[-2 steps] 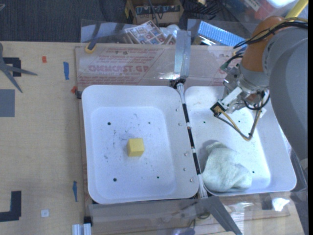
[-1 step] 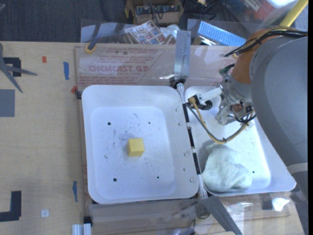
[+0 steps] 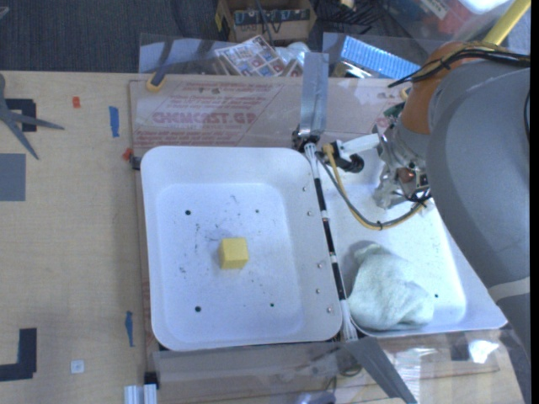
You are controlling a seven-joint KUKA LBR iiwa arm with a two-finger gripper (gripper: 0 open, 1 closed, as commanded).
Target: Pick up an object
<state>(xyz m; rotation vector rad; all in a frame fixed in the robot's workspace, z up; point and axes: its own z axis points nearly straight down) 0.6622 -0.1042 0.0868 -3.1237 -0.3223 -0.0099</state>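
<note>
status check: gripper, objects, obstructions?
Gripper over right bin, far end. Yellow block in left bin; white cloth in right bin. Neither grasped.

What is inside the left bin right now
A yellow cube sits near the middle of the left bin, on its floor with dark specks around. What the cube covers is hidden.

Robotics lab: taped bench [image 3: 67, 225], cables [image 3: 362, 213]

A light wooden table [image 3: 67, 251] carries two shallow white plastic bins side by side: the left bin [image 3: 168, 171] and the right bin [image 3: 446, 263], their inner rims touching. Small strips of blue tape [image 3: 114, 121] and a bit of orange tape [image 3: 76, 102] stick to the bare wood on the table's left part, along with black angular marks [image 3: 24, 352].
</note>
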